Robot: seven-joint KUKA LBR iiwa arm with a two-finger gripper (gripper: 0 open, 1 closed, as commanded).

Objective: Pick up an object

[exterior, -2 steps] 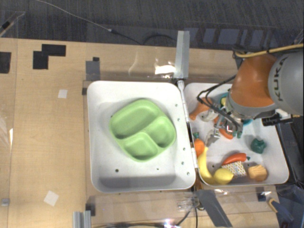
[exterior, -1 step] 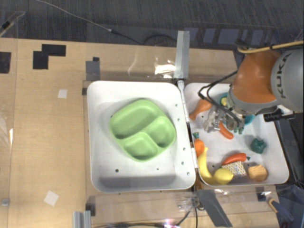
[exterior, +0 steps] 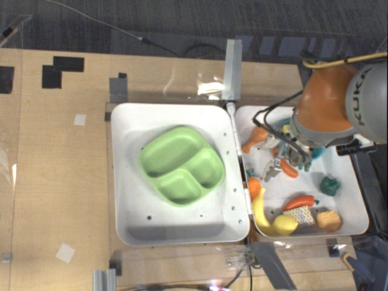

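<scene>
Your arm (exterior: pixel 339 102) reaches in over the right bin (exterior: pixel 357 180), and the tool (exterior: pixel 295 157) hangs low among the toys at the bin's upper middle. You are at the reach-and-grasp step, and nothing looks lifted yet. How far the tool is open cannot be told from this angle, nor whether it has hold of anything.

The nearest candidate is the small orange piece (exterior: pixel 288 169) just under the tool. A carrot (exterior: pixel 254 139) lies to its left, and the banana (exterior: pixel 262 214) and chili (exterior: pixel 300 202) sit lower down. The left bin (exterior: pixel 121 162) holds a green tray (exterior: pixel 182 165).

Next, I judge, you need a clean close on that piece and a straight lift.
</scene>
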